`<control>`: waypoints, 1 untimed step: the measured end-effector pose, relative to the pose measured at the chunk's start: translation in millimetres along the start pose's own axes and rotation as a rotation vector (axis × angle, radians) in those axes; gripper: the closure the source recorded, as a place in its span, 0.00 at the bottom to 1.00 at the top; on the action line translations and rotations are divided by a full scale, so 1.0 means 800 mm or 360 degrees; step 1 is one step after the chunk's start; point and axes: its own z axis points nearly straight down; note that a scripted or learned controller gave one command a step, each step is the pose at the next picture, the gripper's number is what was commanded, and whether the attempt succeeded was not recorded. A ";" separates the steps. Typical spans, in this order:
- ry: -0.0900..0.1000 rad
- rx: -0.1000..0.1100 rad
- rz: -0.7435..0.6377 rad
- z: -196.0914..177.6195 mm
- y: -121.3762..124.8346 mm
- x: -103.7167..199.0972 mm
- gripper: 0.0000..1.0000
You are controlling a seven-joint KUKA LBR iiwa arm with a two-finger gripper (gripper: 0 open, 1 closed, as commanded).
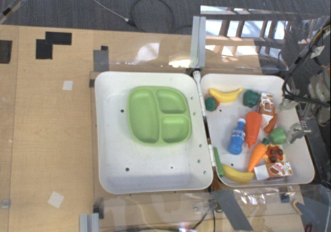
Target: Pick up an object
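The right bin [217, 82] holds several toy foods. A yellow banana [225, 93] lies at the back, next to a dark green vegetable [211, 103] and another dark green piece [251, 98]. A large orange carrot [252, 127] lies beside a blue bottle [237, 136]. A small carton [267, 104], a green pepper [277, 134], a smaller carrot [257, 156], a second banana [237, 174] and a printed box [277, 168] fill the right and front. My gripper [297, 132] hangs at the bin's right rim, just right of the green pepper, with nothing visibly in it.
The left bin [114, 163] carries a light green divided plate [158, 115]. A metal divider [205, 122] separates the bins. The arm and its cables [310, 70] crowd the right side. Wooden bench [46, 132] stretches to the left.
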 end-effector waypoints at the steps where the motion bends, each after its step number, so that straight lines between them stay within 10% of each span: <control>1: -0.0010 0.0001 -0.0240 0.157 0.030 0.022 0.00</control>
